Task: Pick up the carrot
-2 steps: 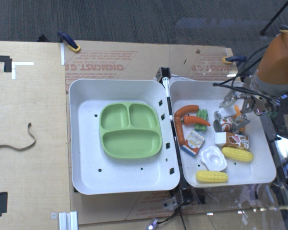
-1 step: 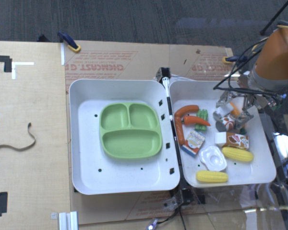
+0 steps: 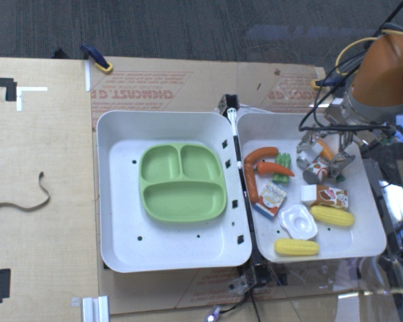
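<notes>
Small orange plastic toy carrot (image 3: 275, 169) looks light, rigid, slick: grasp mid-body across its width; gripper (image 3: 324, 154) hovers nearby, finger state cannot be told.

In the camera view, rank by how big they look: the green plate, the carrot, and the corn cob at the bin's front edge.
1. Green plate, far the largest.
2 and 3. Corn cob and carrot: too alike to rank.

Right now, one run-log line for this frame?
task: pick carrot | carrot: in right bin, beside sausage | gripper: above right bin, apart from carrot | grasp: none
</notes>
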Controlling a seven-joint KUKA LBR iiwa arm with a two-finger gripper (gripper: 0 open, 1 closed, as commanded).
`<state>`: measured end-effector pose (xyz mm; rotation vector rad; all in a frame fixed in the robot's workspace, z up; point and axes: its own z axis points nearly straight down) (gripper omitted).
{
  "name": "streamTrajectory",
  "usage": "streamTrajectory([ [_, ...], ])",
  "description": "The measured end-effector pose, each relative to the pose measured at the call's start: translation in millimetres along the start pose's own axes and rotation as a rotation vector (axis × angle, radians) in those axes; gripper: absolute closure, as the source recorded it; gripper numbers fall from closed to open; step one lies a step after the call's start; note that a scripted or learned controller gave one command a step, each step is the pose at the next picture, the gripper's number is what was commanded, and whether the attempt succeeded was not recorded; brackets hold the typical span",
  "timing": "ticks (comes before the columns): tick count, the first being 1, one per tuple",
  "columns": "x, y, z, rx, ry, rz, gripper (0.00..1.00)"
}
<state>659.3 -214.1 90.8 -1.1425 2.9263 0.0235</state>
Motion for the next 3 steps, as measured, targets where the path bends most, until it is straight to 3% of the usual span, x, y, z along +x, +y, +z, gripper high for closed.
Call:
streamTrajectory([
  [1, -1.2, 2.5, -6.0, -0.008, 0.001, -0.151, 0.00],
  [2, -0.9, 0.3, -14.0, 0.000, -0.002, -0.150, 0.00],
  [3, -4.4, -1.5, -30.2, 0.006, -0.013, -0.146, 1.00],
])
